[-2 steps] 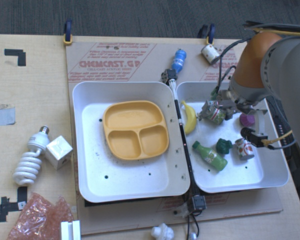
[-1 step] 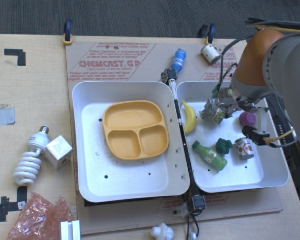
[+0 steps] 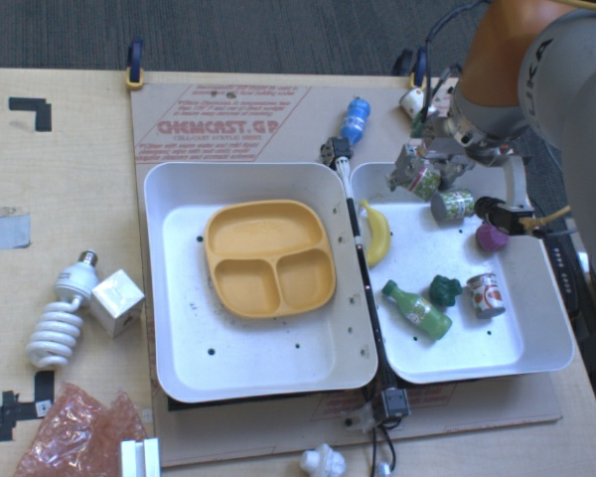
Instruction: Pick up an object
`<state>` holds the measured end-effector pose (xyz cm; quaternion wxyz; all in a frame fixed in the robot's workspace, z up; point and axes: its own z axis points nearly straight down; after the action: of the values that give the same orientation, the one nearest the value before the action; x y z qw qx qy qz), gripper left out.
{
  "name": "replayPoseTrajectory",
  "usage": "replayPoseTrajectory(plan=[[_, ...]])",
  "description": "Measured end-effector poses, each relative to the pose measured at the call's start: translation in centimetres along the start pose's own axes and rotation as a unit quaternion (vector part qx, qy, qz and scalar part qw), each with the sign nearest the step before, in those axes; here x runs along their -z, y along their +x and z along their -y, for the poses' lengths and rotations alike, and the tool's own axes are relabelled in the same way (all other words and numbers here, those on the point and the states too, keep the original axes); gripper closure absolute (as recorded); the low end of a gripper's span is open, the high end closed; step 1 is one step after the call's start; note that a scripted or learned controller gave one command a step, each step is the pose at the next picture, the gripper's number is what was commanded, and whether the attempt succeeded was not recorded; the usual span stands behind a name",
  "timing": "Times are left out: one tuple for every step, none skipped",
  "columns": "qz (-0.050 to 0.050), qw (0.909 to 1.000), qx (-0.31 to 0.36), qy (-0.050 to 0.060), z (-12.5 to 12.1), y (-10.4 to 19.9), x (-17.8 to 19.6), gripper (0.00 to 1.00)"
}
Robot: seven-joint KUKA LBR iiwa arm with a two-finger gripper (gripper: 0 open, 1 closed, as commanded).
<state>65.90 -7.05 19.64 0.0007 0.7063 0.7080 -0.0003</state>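
Zero objects lifted | gripper (image 3: 424, 170) low at right white plastic bin (image 3: 536, 351) far edge, finger state: cannot tell | small green-labelled metal can (image 3: 452, 206) lies just beside it, on bin floor | grasp and lift remain.

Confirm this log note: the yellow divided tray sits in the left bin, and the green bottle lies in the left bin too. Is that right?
Not quite. The camera view shows the yellow divided tray in the left bin, as noted, but the green bottle lies in the right bin, next to the small can.
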Motion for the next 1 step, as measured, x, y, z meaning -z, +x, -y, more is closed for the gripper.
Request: replayPoseTrajectory(plan=[[0.000,1.0000,0.000,0.000,-0.01,5.18,5.89,1.00]])
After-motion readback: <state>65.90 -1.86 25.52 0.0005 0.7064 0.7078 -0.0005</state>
